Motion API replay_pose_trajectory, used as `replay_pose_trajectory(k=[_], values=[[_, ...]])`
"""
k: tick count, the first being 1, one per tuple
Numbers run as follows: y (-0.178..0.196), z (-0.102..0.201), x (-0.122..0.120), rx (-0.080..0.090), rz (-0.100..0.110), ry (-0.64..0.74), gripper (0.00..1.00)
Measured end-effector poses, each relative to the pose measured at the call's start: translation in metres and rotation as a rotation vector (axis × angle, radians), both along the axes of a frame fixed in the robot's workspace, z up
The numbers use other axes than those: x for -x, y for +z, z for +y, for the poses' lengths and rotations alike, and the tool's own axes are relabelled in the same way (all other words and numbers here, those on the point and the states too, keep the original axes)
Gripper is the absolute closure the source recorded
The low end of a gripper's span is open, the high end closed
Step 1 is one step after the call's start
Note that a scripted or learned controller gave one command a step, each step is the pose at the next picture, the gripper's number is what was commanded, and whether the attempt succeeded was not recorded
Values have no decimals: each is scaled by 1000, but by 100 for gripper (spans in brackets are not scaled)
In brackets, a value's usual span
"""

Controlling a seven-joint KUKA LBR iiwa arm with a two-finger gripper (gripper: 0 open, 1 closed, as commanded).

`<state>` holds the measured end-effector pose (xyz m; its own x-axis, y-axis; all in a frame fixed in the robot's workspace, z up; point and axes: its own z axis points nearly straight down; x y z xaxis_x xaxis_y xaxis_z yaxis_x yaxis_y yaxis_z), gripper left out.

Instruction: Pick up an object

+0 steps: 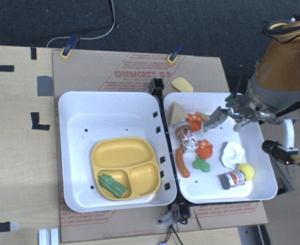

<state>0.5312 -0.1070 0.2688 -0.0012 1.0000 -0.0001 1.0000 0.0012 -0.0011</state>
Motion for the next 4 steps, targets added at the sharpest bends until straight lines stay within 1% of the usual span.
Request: replay_pose_trajectory(k=[1, 2, 3, 4], values=[[-94, 12, -62, 0, 1, 2, 0], [-187, -14, -102, 6, 5, 1, 0], [-184, -9, -98, 5, -1, -1, 0], [-185, -10, -117, 7, 15, -1, 0]])
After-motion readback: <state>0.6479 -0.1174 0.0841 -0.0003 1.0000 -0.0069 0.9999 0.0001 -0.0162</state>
